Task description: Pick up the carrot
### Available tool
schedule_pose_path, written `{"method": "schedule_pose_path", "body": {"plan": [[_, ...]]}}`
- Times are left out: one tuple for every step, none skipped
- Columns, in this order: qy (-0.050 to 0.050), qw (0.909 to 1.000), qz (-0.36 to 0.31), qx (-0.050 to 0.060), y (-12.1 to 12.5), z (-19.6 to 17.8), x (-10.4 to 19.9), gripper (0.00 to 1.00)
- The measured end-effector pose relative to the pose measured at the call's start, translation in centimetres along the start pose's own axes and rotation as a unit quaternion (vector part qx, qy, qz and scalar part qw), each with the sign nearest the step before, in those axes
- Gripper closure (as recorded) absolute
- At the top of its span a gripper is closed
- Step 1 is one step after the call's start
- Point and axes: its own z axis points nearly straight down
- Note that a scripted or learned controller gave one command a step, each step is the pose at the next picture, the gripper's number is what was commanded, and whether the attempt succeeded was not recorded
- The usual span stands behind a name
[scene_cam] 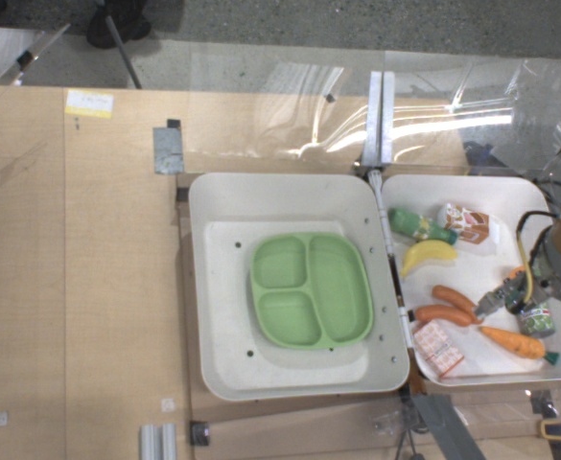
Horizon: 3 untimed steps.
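Observation:
The carrot [510,340] is orange with a green stub at its right end. It lies flat near the front edge of the right bin [472,377]. My gripper [518,307] hovers just above and behind the carrot, at the bin's right side. It is open, and one grey finger [492,303] slants down to the left with nothing between the fingers. A dark green object [538,322] sits beside the carrot's right half, partly under the gripper.
Also in the right bin are a green bottle [416,224], a red and white carton [467,223], a banana [431,254], two sausages [450,307] and a pink packet [438,346]. The left bin [213,257] holds a green divided plate [311,288].

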Motion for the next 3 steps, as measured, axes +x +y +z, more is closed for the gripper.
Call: {"method": "schedule_pose_path", "body": {"plan": [[0.000, 0.9790, -0.204, 0.000, 3.3, -1.6, 5.3, 1.00], [0.000, 0.9791, -0.203, 0.000, 3.3, -1.6, 5.2, 0.00], [0.001, 0.9616, -0.274, 0.000, 8.1, 8.5, 1.1, 0.00]]}}
